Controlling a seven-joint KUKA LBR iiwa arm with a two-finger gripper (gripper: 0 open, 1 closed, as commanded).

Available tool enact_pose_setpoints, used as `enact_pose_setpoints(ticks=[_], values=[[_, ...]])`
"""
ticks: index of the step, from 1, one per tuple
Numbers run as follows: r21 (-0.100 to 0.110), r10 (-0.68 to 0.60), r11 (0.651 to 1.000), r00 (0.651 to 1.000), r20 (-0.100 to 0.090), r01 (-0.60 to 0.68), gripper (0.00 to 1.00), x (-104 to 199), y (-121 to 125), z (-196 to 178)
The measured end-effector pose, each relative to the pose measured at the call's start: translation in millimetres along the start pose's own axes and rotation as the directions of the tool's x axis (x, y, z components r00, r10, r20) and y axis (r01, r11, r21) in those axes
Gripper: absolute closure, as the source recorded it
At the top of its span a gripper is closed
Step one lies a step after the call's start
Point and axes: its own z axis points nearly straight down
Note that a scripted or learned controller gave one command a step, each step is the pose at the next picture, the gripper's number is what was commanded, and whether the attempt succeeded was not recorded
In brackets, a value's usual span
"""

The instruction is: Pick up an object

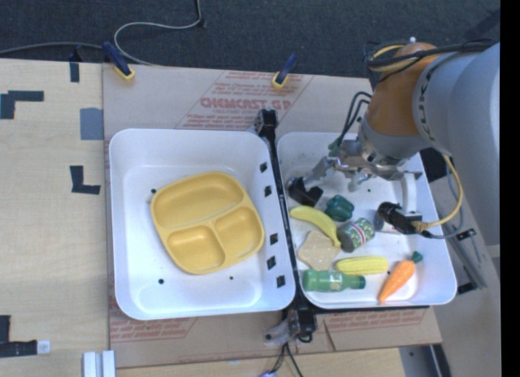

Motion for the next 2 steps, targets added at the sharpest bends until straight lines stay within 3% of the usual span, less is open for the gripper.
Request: enact_pose_setpoints(ticks=[1,2], values=[[-0.002,-0.003,1.0,1.0,-0.001,0.003,0.0,61.9,-16.0,-57.5],[0.001,0.001,1.0,1.0,0.001,-0.001,0.0,4.3,-25.5,16.2]])
